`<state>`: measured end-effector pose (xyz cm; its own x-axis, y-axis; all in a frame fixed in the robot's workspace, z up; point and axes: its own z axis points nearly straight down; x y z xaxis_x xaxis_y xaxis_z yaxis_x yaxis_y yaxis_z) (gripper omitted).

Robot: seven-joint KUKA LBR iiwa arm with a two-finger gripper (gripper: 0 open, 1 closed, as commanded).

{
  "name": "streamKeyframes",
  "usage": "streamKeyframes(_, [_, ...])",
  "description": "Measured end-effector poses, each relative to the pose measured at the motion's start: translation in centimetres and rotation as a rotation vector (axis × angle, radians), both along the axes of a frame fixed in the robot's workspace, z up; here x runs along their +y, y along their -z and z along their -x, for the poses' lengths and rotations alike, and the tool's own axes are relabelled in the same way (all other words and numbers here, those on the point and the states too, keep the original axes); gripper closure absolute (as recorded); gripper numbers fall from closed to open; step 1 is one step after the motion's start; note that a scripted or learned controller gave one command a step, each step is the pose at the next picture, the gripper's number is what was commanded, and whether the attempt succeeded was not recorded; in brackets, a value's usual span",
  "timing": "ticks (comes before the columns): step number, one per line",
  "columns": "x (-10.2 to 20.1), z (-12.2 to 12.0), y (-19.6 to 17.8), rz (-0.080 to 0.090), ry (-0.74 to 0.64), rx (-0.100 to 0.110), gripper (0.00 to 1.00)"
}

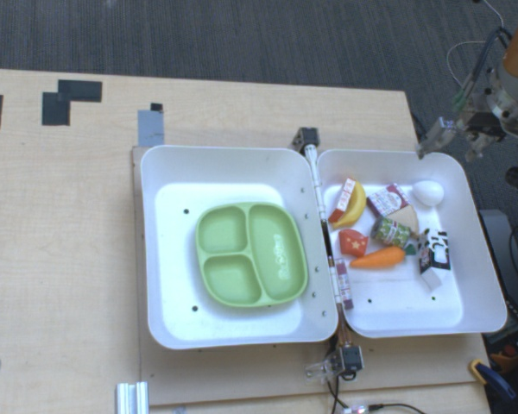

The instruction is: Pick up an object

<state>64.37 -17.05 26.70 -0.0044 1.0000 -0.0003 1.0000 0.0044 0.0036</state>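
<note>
several toys crowd the right bin (pixel 475 231); green plate (pixel 251 254) sits left.

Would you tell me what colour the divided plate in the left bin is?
Pale green divided plastic plate, seen in the camera view.

Two bins sit side by side on the surface (pixel 60 231), their inner walls touching. The left bin (pixel 164 257) holds a divided plate (pixel 250 254) near its middle. In the right bin (pixel 475 274), the things cluster toward the far half: a banana (pixel 354 205) nearest the shared wall, a tomato (pixel 353 242) in front of it, a carrot (pixel 378 260) to the tomato's right, an egg (pixel 428 193) toward the far right corner. The hand (pixel 466 132) hangs beyond that bin's far right corner.
</note>
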Motion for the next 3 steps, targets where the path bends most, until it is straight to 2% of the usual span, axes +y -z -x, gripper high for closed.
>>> streamKeyframes(1, [3.7, -2.5, 14.1, -0.002, -0.001, 0.003, 0.00])
streamKeyframes(2, [7.5, 7.2, 17.5, 0.005, 0.003, -0.016, 0.00])
streamKeyframes(3, [7.4, 6.8, 16.2, 0.009, 0.002, -0.029, 1.00])
